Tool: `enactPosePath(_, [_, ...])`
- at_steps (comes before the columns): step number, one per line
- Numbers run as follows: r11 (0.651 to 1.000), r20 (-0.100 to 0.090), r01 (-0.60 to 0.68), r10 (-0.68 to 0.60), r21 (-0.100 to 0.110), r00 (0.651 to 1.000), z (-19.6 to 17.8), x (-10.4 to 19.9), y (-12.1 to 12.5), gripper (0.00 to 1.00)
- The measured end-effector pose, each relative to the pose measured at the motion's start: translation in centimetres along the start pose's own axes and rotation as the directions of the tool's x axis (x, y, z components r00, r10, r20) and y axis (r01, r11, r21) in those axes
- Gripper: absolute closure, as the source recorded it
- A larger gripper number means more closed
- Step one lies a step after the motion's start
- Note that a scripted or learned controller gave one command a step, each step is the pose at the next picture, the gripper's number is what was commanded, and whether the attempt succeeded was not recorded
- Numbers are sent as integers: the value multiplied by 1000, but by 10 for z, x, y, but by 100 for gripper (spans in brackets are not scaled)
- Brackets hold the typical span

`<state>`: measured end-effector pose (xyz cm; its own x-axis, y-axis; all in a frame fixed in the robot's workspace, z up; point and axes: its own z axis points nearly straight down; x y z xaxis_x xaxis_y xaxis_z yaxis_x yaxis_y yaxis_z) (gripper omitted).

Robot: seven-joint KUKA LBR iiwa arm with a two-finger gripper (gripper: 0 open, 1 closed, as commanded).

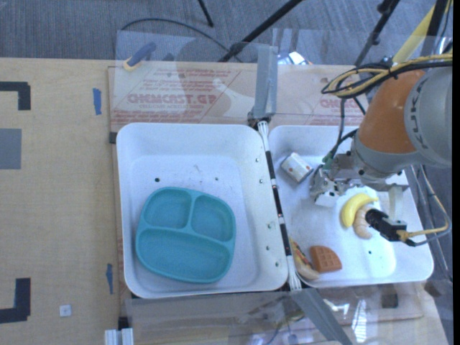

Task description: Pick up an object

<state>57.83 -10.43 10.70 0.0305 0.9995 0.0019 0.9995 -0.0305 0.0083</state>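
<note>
— Nearest the lens, what sits at the front of the right bin [413,268]?

— Two things in its front left corner: an orange-brown waffle-like piece [325,258], and a pale yellowish item [305,264] tucked against the wall beside it, too small to name.

— And the left bin [188,144]?

— It holds a teal divided plate [187,233] with three compartments, lying flat toward the front left.

— Where is the arm [406,117]?

— It reaches in from the right, its orange band over the back part of the right bin. The gripper [329,185] hangs low near the middle of that bin, close to a small white piece [325,198] on the floor.

— Is it holding anything?

— I can't tell. The wrist hides that part, and nothing is plainly seen in its grasp.

— What else lies nearby?

— A yellow banana [356,210] lies just right of the gripper, with a black fitting and cable crossing its front end. A small white boxy object [295,167] rests near the back left of the same bin, apart from the gripper.
</note>
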Motion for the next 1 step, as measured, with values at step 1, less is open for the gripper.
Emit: enactPosePath(1, [999, 2, -47, 47, 8, 999, -78, 52, 16, 100])
